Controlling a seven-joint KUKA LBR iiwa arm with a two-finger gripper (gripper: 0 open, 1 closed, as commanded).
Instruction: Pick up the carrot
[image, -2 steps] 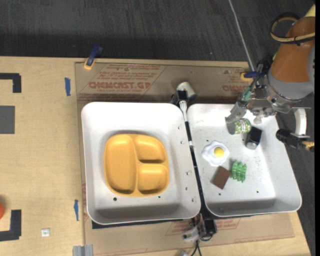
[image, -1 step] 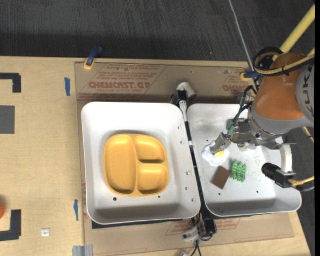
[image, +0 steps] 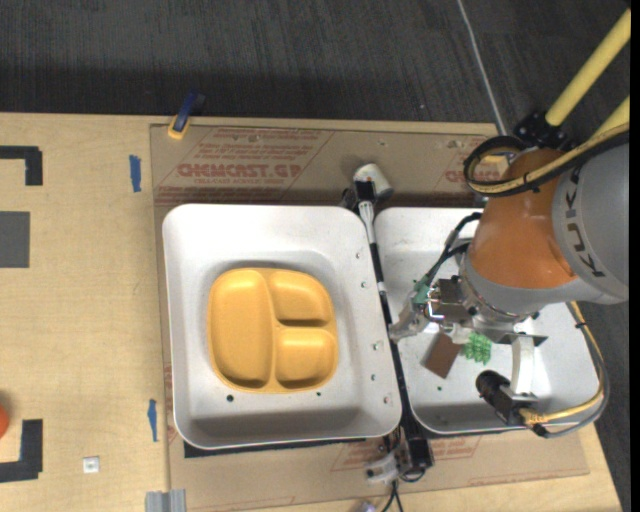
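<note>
The grey arm with its orange band (image: 515, 250) reaches in from the right and hangs over the right white bin (image: 420, 235). Its gripper (image: 428, 318) points down over the left part of that bin, close to the divide between the two bins. Just below the gripper lies a small brown flat piece (image: 440, 356), and a small green toy item (image: 478, 348) lies beside it to the right. The arm's body hides much of the right bin's floor.
The left white bin (image: 190, 250) holds a yellow divided plate (image: 272, 326). Black cables (image: 500, 395) loop over the right bin's front. A small red-orange object (image: 3, 421) sits at the bench's far left edge.
</note>
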